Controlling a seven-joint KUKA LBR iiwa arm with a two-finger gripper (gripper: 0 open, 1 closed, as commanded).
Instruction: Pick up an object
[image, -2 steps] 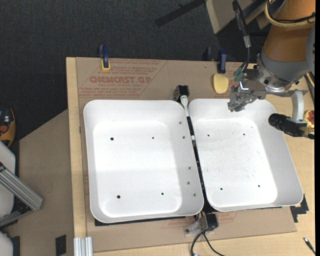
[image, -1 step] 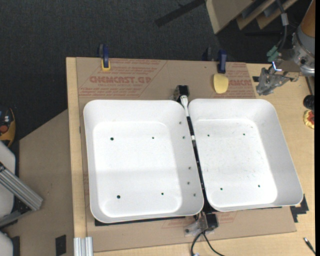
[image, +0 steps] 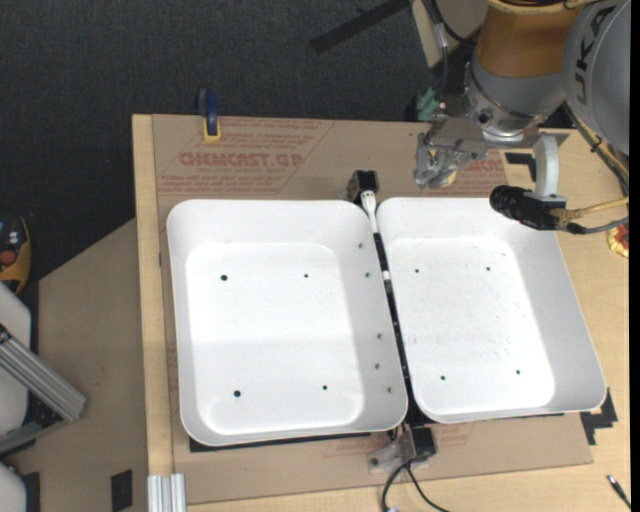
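Two bins: you see a left bin (image: 186, 300) and a right bin (image: 572, 300), both shallow and white, side by side with their inner rims almost touching.
Bin floors: each floor carries four small dark dots set roughly in a rectangle; the right floor also shows faint grey speckling.
Supporting surface: both bins rest on a brown board (image: 250, 155) printed with red lettering, which lies on the paler bench.
Seam: a thin dark strip (image: 385, 285) runs along the gap between the bins, from a black clip (image: 362, 184) at the far end to a small connector (image: 414, 444) with a trailing cable at the near end.
Clamp: a blue and yellow clamp (image: 209, 112) grips the far edge of the board, near its left corner.
Room: dark carpet (image: 100, 60) lies beyond the bench; a length of aluminium rail (image: 40, 385) sits at the left edge.
Arm: the arm (image: 525, 40) enters from the upper right, its orange band above the wrist.
Gripper: the gripper (image: 438, 168) hangs over the board just beyond the far rim of the right bin, near that bin's far left corner.
Gripper state: blurred at this size, so you cannot tell whether it is open or shut; nothing can be made out in it.
Task object: you cannot tell from this view where an object for picking lies.
Edge hazard: a black cylinder on a white bracket (image: 522, 204) overhangs the far rim of the right bin, just right of the gripper.
Open room: the widest stretch of bare board lies along the far side, between the clamp and the gripper.
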